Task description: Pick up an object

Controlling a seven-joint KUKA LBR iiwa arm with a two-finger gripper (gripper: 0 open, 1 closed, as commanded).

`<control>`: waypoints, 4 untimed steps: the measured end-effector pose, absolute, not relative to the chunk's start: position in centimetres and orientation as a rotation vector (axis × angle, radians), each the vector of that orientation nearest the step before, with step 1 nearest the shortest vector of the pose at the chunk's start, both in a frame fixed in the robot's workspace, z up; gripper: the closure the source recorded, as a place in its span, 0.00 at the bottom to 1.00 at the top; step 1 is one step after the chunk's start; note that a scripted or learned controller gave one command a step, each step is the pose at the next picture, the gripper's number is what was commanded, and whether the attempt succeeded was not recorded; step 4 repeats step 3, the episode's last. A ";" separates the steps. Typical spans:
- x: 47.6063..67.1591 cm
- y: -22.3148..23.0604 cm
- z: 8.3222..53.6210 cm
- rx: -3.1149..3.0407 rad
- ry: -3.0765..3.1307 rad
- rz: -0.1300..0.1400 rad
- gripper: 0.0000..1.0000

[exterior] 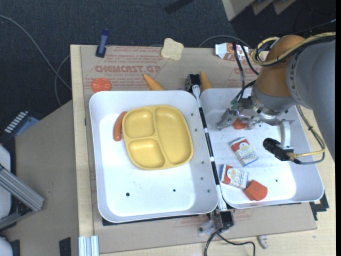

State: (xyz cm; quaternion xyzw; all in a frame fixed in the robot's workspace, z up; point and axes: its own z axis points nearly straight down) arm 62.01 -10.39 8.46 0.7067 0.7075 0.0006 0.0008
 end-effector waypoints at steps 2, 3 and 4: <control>56.8 -12.1 9.4 2.223 2.221 0.001 1.00; 58.1 -3.1 18.5 2.218 2.224 0.004 1.00; 58.1 -3.1 18.5 2.218 2.224 0.004 1.00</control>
